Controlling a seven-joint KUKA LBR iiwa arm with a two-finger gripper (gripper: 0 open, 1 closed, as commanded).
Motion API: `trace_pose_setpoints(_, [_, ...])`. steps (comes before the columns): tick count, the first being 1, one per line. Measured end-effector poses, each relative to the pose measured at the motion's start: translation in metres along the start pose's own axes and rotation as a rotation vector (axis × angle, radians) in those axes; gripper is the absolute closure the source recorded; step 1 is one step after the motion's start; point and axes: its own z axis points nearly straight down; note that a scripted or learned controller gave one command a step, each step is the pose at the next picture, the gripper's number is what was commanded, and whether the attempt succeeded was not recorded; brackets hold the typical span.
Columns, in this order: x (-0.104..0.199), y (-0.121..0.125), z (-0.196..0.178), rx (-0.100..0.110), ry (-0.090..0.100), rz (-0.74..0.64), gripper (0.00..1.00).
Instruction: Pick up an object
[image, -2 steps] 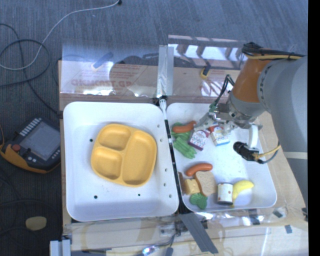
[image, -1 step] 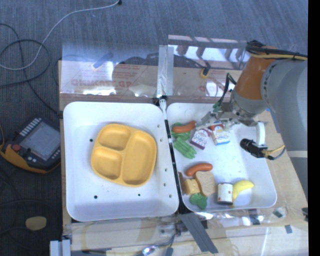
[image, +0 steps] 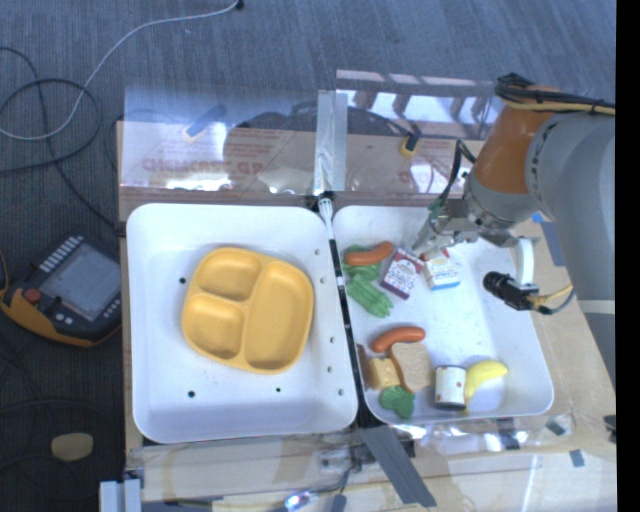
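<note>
gripper (image: 436, 232) low in right bin (image: 520, 350), upper centre-right of frame | jaws: spread not readable, nothing seen held | target: small white carton (image: 441, 271) just below the gripper, beside maroon packet (image: 401, 275) | handling: likely light, thin-walled, crushable; pinch across flat sides.

Dark grey carpet (image: 200, 50) is covering the floor, with thin cables (image: 60, 110) snaking across it far left of the gripper (image: 437, 232). An orange-edged handheld pendant (image: 65, 292) is lying there, and glare is bouncing off clear panels (image: 230, 150) behind.
</note>
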Motion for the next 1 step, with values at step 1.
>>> trace_pose_setpoints(1, [0.0000,-0.0002,0.0002,0.001,0.000,0.000,0.00])
